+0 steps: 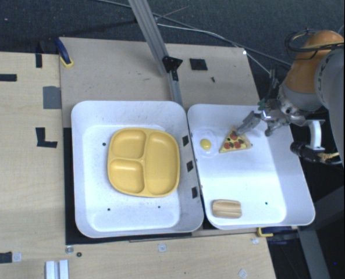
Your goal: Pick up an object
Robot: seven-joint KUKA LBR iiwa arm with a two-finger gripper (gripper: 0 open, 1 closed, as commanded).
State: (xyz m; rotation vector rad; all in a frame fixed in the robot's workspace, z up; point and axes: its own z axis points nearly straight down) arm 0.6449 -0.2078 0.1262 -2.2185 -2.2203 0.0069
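Over the right-hand bin [288, 205], the grey arm [329, 80] with its orange band reaches in from the right edge of the frame, its claw [255, 123] hanging at the bin's far side. Two slim fingers [246, 124] point down and to the left, spread a little apart, with nothing seen between them. The nearer finger's tip is just above a toy pizza slice [235, 142], a yellow wedge dotted red and dark, lying on the white floor of the bin; whether tip and slice touch cannot be told from this angle. Just beside the slice, toward the wall between the bins, sits a small yellow rounded piece [205, 145]. Well apart from both, near the front rim of the same bin, lies a tan bun-shaped piece [226, 208]. The left-hand bin [91, 156] holds a yellow plate [143, 161] divided into three compartments, set near its middle. Both bins rest side by side on a pale wooden counter [21, 173] marked with dark tape squares, and a grey metal strut [152, 31] slants across the far side.
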